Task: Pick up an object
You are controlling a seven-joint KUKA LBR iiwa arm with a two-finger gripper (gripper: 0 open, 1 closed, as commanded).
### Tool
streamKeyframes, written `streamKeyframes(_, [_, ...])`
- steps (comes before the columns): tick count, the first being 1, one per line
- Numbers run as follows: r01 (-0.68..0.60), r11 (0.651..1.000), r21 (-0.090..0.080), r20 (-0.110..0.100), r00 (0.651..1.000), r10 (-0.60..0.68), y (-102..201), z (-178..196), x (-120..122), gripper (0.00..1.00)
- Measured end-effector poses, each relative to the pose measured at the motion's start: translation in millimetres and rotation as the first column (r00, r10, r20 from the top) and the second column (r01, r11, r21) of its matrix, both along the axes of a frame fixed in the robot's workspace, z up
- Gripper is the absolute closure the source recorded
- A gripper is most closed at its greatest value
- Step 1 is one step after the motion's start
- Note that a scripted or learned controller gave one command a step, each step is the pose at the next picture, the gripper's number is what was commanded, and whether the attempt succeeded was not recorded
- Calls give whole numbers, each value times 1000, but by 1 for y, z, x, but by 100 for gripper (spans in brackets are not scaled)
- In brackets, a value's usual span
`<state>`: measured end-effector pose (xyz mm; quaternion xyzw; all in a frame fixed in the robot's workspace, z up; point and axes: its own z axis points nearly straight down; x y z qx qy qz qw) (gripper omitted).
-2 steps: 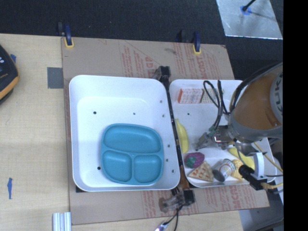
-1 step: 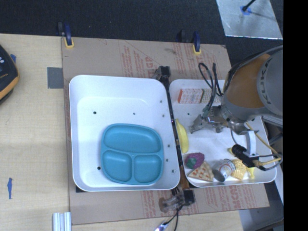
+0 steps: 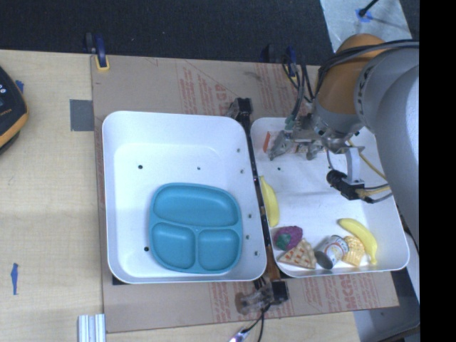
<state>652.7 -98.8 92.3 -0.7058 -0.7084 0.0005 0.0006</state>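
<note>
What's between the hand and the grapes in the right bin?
In the camera view, bare white bin floor separates the hand from the grapes. A banana lies just left of that stretch, along the wall.

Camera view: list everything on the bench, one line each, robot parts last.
bins: 2, white, side by side on the bench
tray: 1, blue, three compartments, in the left bin
bananas: 2, yellow, right bin, one at its left wall, one at its front right
grapes: 1, purple, right bin front
pizza slice: 1, orange, right bin front
can: 1, silver, right bin front
arm: 1, grey and orange, over the right bin
gripper: 1, metal, right bin rear
</note>
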Motion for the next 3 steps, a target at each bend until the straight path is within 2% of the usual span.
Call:
streamKeyframes(1, [-3,1000,-1,-2,1000,3,-1,11,0,100])
streamKeyframes(2, [1,1000,-1,-1,1000,-1,4,74,-68,100])
streamKeyframes(3, [-2,1000,-1,-4,1000,2,5,36,-51,100])
